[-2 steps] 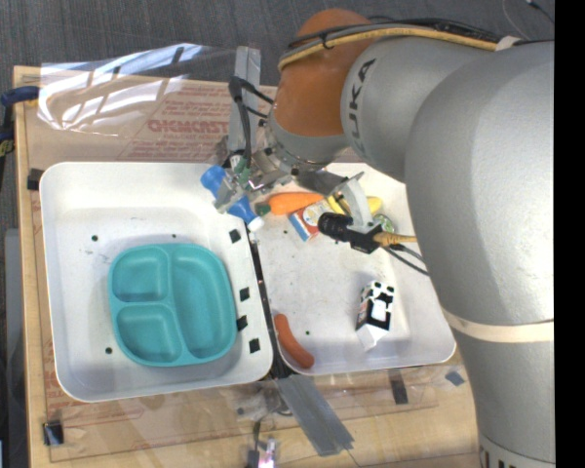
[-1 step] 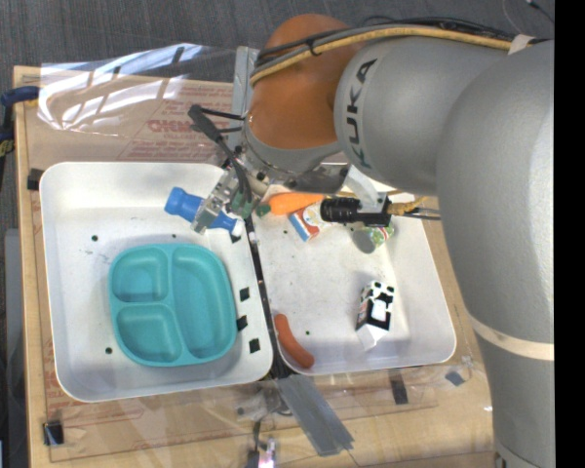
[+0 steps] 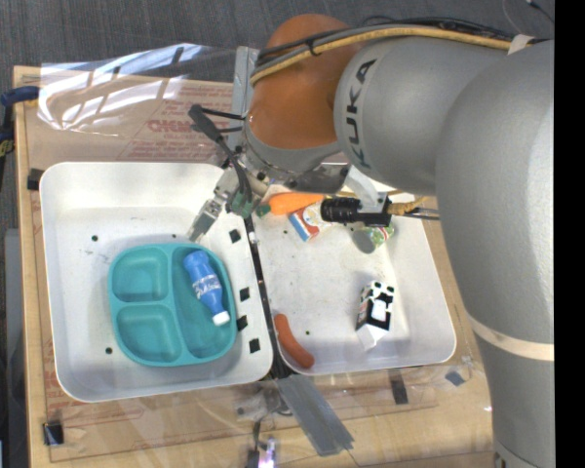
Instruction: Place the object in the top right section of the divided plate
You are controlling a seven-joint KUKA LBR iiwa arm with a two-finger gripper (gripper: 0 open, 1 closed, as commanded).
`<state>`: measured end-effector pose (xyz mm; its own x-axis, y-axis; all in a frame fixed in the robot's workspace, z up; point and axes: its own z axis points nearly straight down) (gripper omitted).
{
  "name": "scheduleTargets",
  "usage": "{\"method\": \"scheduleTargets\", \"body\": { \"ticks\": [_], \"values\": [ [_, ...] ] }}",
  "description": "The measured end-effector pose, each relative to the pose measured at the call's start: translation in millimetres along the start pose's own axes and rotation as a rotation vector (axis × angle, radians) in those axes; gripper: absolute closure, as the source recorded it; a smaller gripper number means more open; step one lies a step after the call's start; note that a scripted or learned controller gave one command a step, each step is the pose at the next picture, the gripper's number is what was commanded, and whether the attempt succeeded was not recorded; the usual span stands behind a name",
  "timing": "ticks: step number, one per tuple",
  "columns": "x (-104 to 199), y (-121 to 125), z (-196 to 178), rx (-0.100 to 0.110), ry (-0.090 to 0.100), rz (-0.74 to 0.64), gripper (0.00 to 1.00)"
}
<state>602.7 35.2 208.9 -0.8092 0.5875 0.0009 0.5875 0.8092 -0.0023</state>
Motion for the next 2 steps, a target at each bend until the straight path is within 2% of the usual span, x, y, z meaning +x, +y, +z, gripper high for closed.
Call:
{"method": "scheduleTargets", "body": {
  "ticks": [1,2],
  "values": [
    [89.1,18.5,25.0,0.000,0.000,0.087,0.00],
    [86.8,17.9,15.3,-0.001,-0.002,0.086,1.00]
  ]
}}
